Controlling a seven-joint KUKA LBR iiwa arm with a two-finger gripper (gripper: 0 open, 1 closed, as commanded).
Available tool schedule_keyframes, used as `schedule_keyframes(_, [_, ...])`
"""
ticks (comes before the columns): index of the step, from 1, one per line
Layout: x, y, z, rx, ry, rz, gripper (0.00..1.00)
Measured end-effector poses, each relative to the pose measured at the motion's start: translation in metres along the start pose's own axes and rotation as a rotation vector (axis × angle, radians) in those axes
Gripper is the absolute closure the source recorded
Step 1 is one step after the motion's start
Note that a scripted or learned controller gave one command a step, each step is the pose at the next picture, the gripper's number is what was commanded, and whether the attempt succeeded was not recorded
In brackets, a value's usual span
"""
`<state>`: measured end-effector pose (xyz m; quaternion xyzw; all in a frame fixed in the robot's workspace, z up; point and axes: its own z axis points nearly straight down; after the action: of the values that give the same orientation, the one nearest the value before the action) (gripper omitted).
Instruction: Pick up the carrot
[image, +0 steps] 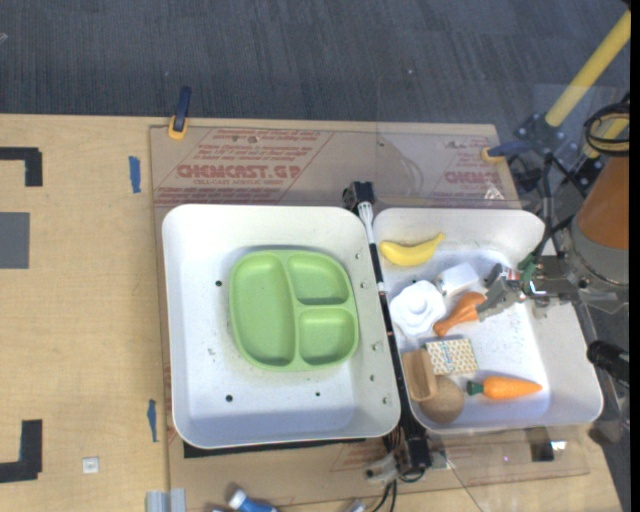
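Observation:
The carrot (510, 387), orange with a small green top at its left end, lies flat in the front right corner of the right bin (572, 385). A second orange piece (458, 314), shorter and tilted, lies in the middle of that bin. My gripper (493, 297) reaches in from the right, and its tip is at the upper right end of this orange piece. It is well behind the carrot and apart from it.
The right bin also holds a yellow banana (410, 250) at the back, white items (416, 305) in the middle, a patterned square (450, 356) and a brown lump (438, 397) in front. A green divided plate (294, 308) sits in the left bin (190, 330).

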<state>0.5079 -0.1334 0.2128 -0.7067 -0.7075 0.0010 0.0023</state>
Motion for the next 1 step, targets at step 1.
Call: schedule_keyframes(1, [-0.0074, 0.0755, 0.098, 0.001, -0.002, 0.026, 0.0])
